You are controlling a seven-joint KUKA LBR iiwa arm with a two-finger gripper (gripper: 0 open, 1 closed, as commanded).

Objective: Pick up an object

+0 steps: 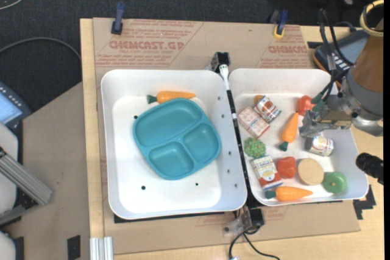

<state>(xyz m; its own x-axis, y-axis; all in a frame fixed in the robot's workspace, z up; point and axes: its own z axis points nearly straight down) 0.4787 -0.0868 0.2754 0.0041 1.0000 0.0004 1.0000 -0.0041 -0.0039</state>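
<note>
My gripper point(312, 125) hangs low over the right part of the right bin point(277, 77), reaching in from the right. Just below it lies a small white can point(322, 145) on its side. To its left lies an orange carrot point(291, 127), and a red piece point(303, 104) sits just above it. Nothing shows as lifted off the bin floor.
The right bin also holds a small carton point(267, 108), a pink box point(252, 122), broccoli point(255, 147), a juice box point(265, 169), a red pepper point(285, 166), a round cookie point(311, 172), a green apple point(334, 181) and another carrot point(292, 193). The left bin point(122, 173) holds a teal divided plate point(177, 138) and a carrot point(175, 95).
</note>
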